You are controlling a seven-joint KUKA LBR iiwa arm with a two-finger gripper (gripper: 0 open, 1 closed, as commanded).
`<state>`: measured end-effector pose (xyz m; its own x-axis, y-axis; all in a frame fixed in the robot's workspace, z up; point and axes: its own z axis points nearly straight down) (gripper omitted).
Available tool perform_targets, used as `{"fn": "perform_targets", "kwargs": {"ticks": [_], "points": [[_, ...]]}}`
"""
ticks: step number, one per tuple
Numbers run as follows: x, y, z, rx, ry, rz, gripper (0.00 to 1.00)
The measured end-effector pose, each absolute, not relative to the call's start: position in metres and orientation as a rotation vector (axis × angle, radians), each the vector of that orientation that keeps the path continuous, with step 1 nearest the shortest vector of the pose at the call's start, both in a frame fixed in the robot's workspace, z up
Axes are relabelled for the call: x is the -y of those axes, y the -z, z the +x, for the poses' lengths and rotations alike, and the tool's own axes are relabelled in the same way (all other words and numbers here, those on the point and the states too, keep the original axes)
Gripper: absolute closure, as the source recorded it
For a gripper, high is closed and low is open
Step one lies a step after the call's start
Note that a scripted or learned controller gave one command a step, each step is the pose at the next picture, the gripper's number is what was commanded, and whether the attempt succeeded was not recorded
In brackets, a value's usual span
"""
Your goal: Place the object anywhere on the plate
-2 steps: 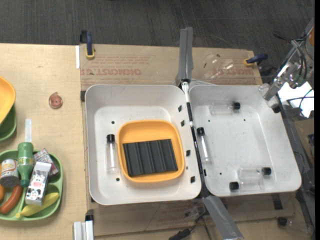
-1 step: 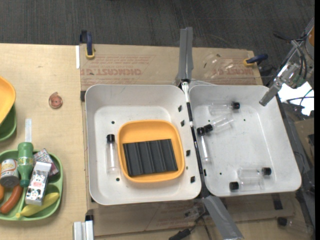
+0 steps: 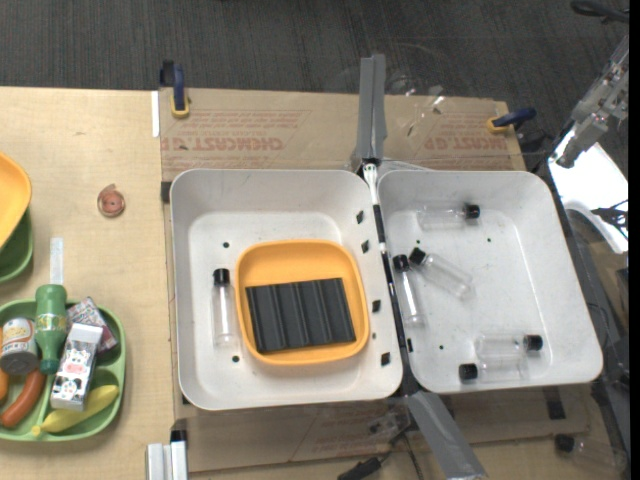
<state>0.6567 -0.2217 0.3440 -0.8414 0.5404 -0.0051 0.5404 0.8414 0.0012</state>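
You will find the black ridged block point(image 3: 300, 313) lying flat on the orange plate point(image 3: 298, 255) in the left bin point(image 3: 192, 218), while the tool point(image 3: 588, 130) sits beyond the right bin point(image 3: 560, 268), and I cannot tell its state.

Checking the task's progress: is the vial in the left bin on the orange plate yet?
No. The vial lies flat on the bin floor beside the orange plate.

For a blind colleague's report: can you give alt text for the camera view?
Two white bins side by side: the left holds an orange plate bearing a dark ridged block, with a clear vial beside it; the right holds several clear black-capped vials.
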Motion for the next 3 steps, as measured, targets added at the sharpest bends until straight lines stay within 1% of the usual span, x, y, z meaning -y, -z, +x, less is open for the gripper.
{"fn": "perform_targets", "kwargs": {"ticks": [1,2,3], "points": [[0.222,-0.407,0.600,-3.040,0.001,0.776,0.00],[0.222,-0.403,0.507,-3.048,0.000,0.748,0.00],[0.222,-0.387,0.485,-3.095,0.000,0.527,0.00]]}}
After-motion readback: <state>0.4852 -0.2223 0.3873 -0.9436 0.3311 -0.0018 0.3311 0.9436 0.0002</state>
